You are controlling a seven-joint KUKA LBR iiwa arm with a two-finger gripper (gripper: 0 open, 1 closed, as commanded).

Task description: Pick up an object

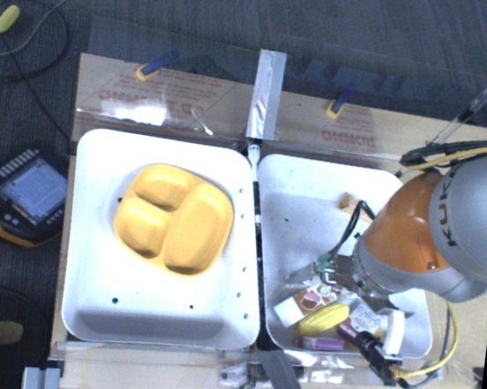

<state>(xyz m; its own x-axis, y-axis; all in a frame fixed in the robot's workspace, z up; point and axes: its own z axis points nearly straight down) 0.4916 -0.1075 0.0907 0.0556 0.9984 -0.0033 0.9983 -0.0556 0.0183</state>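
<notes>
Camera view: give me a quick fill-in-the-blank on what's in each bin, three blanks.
The yellow divided tray lies in the ____ bin.
The arm reaches over the ____ bin.
The yellow banana-shaped item lies in the clutter near that bin's ____ edge.
Missing words: left; right; front

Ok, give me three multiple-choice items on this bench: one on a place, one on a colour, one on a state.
1. Where does the sectioned tray lie?
A. in the left bin
B. in the right bin
C. on the floor

2. What colour is that tray?
A. blue
B. yellow
C. red

3. How do the small items in the right bin lie?
A. spread evenly
B. lined along the far wall
C. heaped at the near end under the arm

Answers: 1 A, it sits in the middle of the left bin. 2 B, its three sections are all yellow. 3 C, the pile crowds the near end.
</notes>
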